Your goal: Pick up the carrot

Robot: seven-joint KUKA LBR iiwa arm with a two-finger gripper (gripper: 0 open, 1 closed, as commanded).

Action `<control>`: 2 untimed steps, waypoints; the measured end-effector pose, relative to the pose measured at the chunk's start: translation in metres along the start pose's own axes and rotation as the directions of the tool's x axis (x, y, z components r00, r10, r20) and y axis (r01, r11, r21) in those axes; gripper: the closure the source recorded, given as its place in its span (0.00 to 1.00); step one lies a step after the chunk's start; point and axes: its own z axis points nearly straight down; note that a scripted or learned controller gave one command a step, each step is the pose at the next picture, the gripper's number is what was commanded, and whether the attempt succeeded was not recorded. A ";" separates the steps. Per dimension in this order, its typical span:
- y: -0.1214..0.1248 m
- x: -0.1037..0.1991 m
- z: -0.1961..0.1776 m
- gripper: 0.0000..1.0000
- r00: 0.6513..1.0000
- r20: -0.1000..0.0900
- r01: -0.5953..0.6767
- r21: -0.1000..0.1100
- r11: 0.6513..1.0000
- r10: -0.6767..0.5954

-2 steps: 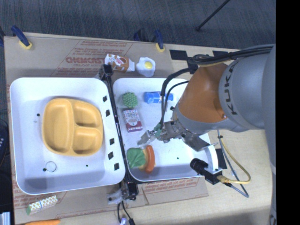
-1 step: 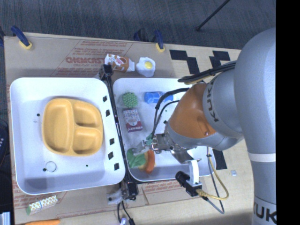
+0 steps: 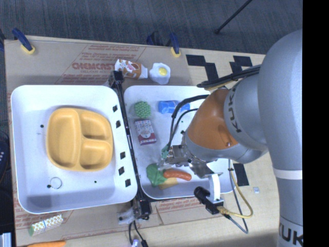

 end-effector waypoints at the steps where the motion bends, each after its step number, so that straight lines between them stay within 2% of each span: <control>1: 0.017 -0.041 -0.136 1.00 0.974 0.002 -0.228 -0.004 0.974 0.228; 2: 0.042 -0.069 -0.256 1.00 0.993 0.005 0.115 -0.004 0.993 -0.115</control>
